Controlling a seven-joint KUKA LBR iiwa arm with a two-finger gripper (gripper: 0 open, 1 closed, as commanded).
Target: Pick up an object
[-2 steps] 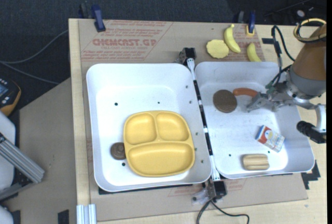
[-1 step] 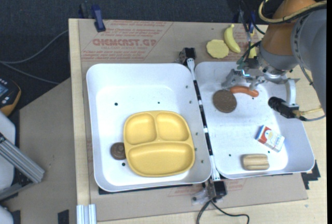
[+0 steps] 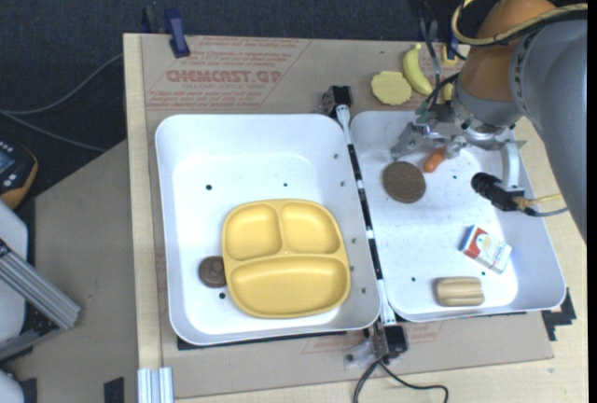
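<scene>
"CHEMCAST GP" in red on the brown board (image 3: 224,75)

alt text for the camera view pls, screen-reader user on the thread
The arm's gripper sits low at the back of the right bin, by a small orange piece and a brown disc. The left bin holds a yellow divided plate.

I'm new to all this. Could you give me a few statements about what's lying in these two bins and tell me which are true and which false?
1. The yellow divided tray lies in the left bin. True.
2. A banana lies inside the right bin. False: it lies on the bench behind that bin.
3. The pincer is over the right bin. True.
4. The brown round disc sits on the yellow tray. False: it lies in the right bin.
5. The small red and white carton is in the right bin. True.
</scene>
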